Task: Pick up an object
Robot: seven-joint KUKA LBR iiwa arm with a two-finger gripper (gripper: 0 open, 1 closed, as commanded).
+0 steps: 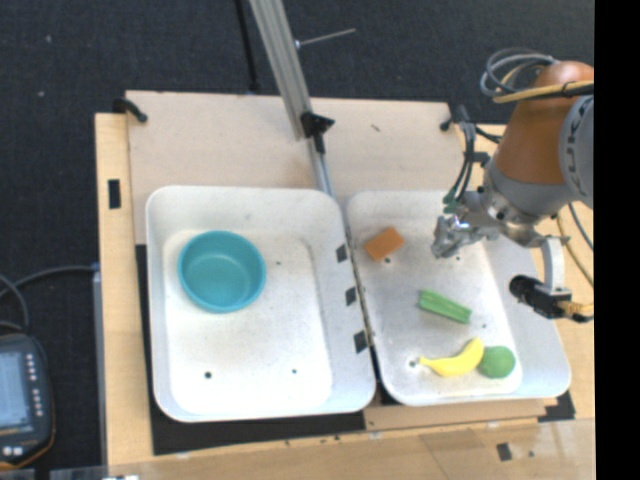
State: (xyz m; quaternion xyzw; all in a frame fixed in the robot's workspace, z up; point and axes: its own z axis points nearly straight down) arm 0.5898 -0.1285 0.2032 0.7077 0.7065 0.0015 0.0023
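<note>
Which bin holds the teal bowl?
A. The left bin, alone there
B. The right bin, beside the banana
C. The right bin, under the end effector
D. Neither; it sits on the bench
A: the teal bowl sits by itself in the left bin, away from the items in the right bin.

The claw (pixel 447 240) is too small and blurred to tell how its fingers stand. The arm (pixel 540 158) hides the right bin's (pixel 400 208) far right corner. At the lower left, a handheld screen (pixel 18 393) is cut off by the picture's edge.
</note>
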